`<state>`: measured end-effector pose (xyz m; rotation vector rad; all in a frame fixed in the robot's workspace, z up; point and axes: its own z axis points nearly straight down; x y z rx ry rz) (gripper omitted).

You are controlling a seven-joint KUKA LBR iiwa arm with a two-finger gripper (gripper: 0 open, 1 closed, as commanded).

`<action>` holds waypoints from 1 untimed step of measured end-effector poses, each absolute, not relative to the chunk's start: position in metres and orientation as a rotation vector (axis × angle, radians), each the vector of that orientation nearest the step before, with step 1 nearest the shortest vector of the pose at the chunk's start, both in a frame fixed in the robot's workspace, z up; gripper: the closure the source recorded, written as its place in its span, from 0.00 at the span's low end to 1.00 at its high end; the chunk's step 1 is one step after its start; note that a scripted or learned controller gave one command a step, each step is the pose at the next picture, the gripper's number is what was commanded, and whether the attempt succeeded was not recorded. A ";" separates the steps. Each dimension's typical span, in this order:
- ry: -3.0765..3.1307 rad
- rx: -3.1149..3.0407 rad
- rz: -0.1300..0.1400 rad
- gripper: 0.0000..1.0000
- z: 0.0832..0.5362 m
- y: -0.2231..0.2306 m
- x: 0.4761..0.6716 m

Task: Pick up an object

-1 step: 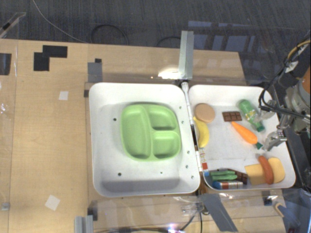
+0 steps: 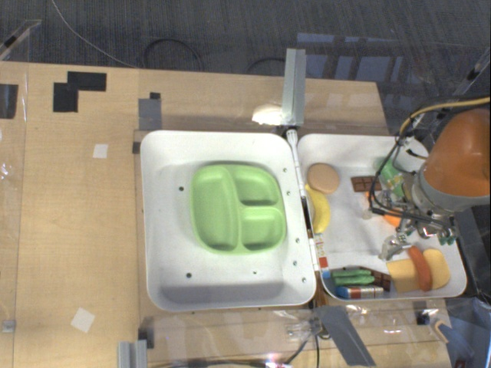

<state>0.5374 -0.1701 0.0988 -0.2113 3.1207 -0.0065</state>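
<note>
While the arm (image 2: 459,159) leans in over the right bin (image 2: 344,148), you can take that bin as your landmark for everything else. You see the gripper (image 2: 405,240) low over the bin's near-right part, its metal fingers (image 2: 395,245) pointing down toward the floor of the bin. From this slant you cannot tell whether they stand wide or narrow, and you see nothing clearly caught between them.

Just beside the fingers, toward the bin's near-right corner, you find a yellow block (image 2: 420,272) with a reddish sausage-shaped piece (image 2: 421,266) lying across it. A small orange piece (image 2: 390,221) shows close under the wrist, partly hidden by it. Against the bin's left wall lies a banana (image 2: 320,209), with a round tan cookie-like disc (image 2: 323,178) touching its far end. A small brown bar (image 2: 363,182) sits near the middle of the bin, toward the far side. Along the near wall you see a cluster of markers (image 2: 355,280), green and red among them, lying flat.

Left of the right bin, touching it along the shared edge, stands the left bin (image 2: 161,205). A green divided tray (image 2: 235,207) rests flat in its middle, three compartments showing. Both bins sit on the wooden bench (image 2: 69,228), which runs well out to the left of them.

A green part (image 2: 390,172) and dark cables sit on the wrist, just below the orange band.
</note>
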 end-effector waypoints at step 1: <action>3.120 -0.026 -0.006 0.00 0.091 -0.172 0.505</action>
